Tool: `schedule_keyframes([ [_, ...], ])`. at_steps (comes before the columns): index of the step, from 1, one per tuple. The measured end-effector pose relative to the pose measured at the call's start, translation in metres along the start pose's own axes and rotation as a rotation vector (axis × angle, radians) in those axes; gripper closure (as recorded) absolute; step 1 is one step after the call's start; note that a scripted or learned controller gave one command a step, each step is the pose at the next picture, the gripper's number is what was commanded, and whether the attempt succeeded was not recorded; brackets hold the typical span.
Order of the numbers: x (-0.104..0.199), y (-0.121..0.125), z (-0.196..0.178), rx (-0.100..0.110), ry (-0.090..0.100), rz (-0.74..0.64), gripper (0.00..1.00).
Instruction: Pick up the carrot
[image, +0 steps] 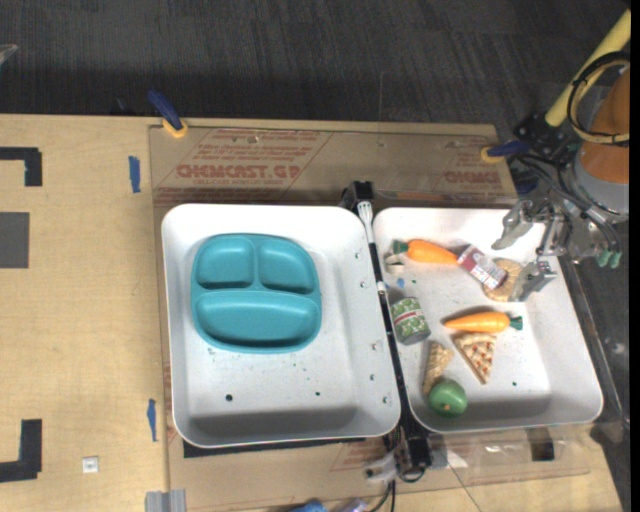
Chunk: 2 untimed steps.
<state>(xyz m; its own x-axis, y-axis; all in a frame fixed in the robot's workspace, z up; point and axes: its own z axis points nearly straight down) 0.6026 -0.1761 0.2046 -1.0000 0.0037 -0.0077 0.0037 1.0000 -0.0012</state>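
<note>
Green toy apple (448, 397) sits at the right bin's (580, 370) near edge, and beyond it the carrot (482, 322) lies with its long axis crosswise, below-left of the hand (530, 250), whose fingers stand apart, holding nothing.

Probably a robotics lab — cardboard-covered bench (80, 330) with tape marks (133, 173), clamped white bins (180, 400).
</note>
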Motion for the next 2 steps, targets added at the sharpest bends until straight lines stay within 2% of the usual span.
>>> schedule_keyframes([
  [1, 0.000, 0.034, 0.061, -0.003, 0.004, -0.167, 0.00],
  [2, 0.030, 0.072, 0.110, 0.000, -0.003, -0.070, 0.00],
])
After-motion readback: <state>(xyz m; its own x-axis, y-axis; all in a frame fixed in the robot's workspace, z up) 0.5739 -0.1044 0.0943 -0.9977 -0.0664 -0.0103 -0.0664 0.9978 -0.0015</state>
